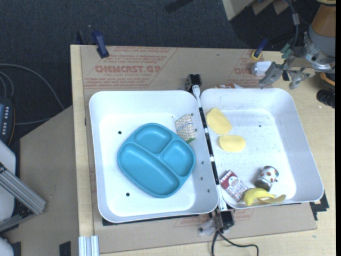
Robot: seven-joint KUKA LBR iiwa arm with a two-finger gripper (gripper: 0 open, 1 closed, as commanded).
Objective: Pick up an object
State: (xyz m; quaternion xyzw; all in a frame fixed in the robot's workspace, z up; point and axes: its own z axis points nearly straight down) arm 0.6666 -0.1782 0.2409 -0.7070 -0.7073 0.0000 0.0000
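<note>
Hovering over the far right corner of the right bin point(298, 108), the gripper point(282, 74) has its fingers spread apart with nothing between them. Two yellow pieces point(218, 120) lie near that bin's left wall; a banana point(261, 197) sits at its near edge. A blue plate point(155, 159) fills the left bin point(106, 116).
</note>
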